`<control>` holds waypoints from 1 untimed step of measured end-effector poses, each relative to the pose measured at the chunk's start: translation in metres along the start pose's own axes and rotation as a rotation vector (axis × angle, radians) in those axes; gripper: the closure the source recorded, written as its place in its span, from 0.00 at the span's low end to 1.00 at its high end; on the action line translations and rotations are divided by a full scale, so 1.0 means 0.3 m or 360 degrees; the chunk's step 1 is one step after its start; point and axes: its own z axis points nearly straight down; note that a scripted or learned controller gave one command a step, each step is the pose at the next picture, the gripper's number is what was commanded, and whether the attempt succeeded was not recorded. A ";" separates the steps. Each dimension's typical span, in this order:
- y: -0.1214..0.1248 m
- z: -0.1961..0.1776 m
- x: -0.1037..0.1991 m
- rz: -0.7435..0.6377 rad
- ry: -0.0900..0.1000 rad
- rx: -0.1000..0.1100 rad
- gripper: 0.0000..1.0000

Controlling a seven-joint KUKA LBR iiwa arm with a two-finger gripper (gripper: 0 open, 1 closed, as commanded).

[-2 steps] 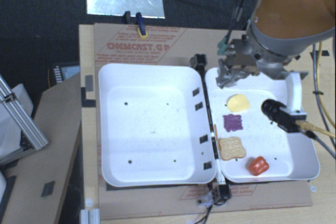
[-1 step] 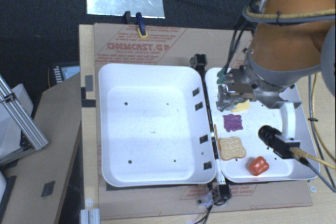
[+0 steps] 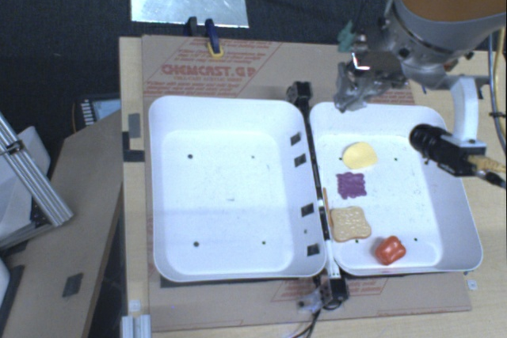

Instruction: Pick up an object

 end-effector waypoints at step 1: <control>0.097 0.516 0.147 -0.0002 -0.0009 0.0041 1.00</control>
